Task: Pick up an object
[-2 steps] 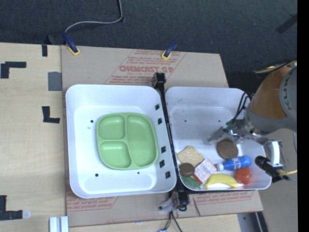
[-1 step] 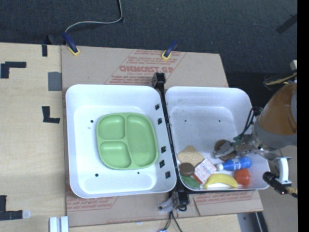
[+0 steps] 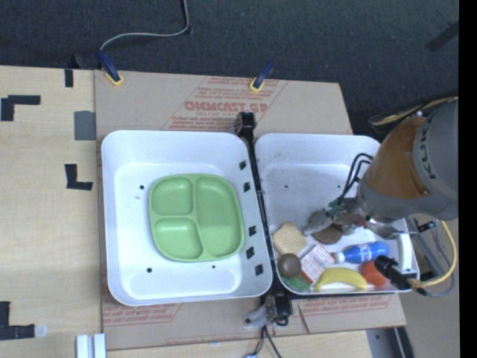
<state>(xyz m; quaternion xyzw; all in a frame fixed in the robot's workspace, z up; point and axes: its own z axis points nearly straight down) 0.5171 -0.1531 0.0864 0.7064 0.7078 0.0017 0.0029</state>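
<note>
My gripper [image 3: 329,218] is low in the right bin [image 3: 298,155], reaching in from the right under the grey and orange arm [image 3: 406,166]. It sits just above a brown rounded object [image 3: 328,236], and I cannot tell whether it touches it. Close by lie a beige sponge-like block [image 3: 289,239], a brown ball [image 3: 289,264], a pink and white packet [image 3: 317,260], a yellow banana [image 3: 341,278], a blue and white bottle [image 3: 361,253] and a red piece [image 3: 375,274]. The arm hides the bin's right side.
The left bin [image 3: 123,200] holds a green divided plate [image 3: 197,216]. A black divider [image 3: 252,192] runs between the bins. Both stand on cardboard [image 3: 216,103] held by yellow clips. The far half of the right bin is bare white floor.
</note>
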